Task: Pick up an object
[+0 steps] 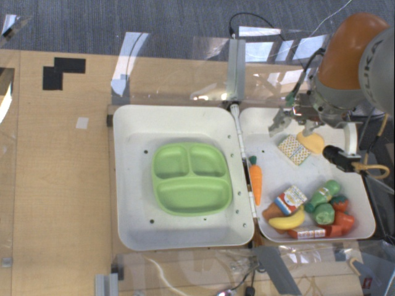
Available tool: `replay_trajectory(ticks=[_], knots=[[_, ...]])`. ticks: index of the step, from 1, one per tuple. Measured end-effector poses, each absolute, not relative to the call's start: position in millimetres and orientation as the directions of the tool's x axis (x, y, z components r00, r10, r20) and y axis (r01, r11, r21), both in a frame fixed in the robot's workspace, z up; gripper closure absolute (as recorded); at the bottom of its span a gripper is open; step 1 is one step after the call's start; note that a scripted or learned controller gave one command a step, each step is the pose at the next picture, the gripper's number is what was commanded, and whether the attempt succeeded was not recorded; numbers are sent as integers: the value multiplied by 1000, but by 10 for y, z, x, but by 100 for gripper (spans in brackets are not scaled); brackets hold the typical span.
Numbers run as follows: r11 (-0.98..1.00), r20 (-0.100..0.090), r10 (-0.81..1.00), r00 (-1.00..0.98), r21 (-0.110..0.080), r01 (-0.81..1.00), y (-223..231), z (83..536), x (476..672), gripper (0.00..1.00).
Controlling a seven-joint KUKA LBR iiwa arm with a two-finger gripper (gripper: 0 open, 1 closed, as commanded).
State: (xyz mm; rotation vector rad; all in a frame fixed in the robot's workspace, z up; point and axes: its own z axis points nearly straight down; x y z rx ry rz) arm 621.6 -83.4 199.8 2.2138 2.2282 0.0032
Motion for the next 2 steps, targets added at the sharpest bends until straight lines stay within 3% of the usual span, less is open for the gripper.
replay_trajectory(ticks=[1, 2], knots=[[145, -5, 989, -145, 13, 989, -1449, 1025, 6192, 0], [46, -2, 999, -46, 12, 999, -1530, 887, 6193, 0]])
